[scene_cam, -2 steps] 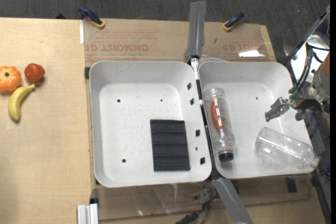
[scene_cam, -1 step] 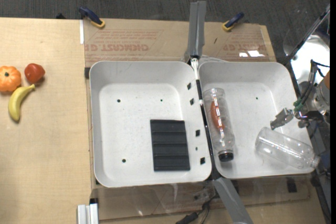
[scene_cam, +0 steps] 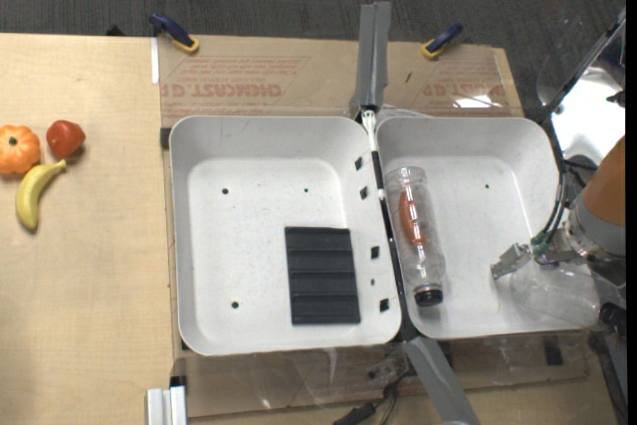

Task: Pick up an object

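Pincer (scene_cam: pixel 516 260) low over right bin (scene_cam: pixel 478 136), near its right wall; cannot tell how it is set. Clear bottle (scene_cam: pixel 415 232) lies flat at the bin's left side, well apart from the pincer, to its left. Long axis runs front to back, dark cap toward the front edge.

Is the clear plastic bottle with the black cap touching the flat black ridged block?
Apart. The camera view shows the clear plastic bottle in the right bin and the black ridged block in the left bin, rims between them.
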Action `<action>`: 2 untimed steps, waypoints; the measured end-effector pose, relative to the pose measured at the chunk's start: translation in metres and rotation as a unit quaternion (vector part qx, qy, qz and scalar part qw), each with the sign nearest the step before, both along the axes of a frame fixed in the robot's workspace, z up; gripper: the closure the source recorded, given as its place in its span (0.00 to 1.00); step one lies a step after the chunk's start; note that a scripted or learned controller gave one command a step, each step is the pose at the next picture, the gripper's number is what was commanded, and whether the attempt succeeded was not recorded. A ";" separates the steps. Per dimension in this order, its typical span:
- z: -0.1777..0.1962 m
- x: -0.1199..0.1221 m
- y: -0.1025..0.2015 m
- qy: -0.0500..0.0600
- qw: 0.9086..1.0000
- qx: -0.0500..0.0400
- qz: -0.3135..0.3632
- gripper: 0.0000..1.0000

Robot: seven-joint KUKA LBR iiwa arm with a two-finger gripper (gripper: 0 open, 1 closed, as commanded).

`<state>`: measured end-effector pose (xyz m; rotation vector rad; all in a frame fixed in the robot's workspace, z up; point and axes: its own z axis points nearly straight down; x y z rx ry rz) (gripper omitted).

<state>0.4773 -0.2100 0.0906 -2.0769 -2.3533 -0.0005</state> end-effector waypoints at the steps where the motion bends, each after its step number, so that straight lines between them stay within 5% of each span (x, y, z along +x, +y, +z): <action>1: 0.109 0.058 0.068 -0.001 0.999 -0.002 -0.048 0.00; 2: 0.031 0.075 0.098 -0.003 1.000 -0.006 -0.002 0.00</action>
